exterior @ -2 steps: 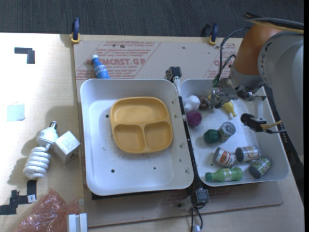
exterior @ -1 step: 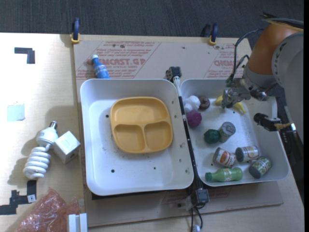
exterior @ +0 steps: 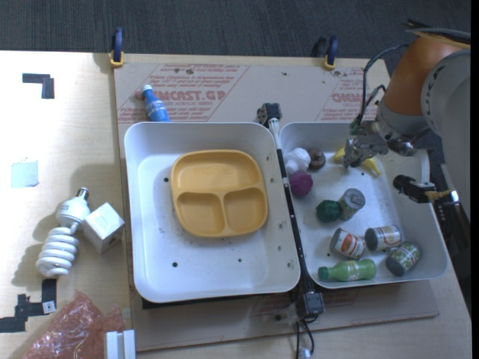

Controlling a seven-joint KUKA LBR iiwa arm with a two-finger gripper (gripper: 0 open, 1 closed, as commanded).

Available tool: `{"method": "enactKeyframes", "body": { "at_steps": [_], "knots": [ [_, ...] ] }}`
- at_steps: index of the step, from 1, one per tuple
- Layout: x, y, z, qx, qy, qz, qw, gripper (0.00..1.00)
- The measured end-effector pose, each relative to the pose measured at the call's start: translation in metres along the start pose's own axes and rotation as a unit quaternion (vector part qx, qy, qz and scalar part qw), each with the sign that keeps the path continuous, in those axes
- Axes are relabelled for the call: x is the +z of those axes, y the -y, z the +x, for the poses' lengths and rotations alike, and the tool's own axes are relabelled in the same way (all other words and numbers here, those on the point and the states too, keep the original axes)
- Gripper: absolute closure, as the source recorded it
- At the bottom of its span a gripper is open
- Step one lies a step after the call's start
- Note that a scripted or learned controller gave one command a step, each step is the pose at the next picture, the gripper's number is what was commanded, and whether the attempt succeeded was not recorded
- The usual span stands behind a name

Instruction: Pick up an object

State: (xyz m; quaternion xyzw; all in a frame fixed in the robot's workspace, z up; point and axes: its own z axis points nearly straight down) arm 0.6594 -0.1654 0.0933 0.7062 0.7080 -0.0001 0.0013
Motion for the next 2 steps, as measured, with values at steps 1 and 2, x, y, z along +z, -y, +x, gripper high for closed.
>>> {"method": "enactKeyframes", "body": {
  "at_steps": [1,2],
  "knots": [
    [-0.0001,-0.0001,-0.0014,0.0,0.0,0.0,1.0,0.0],
    [0.0002,0.0002,0.0083,0.0,0.0,0.0,1.0,0.0]
  ]
}}
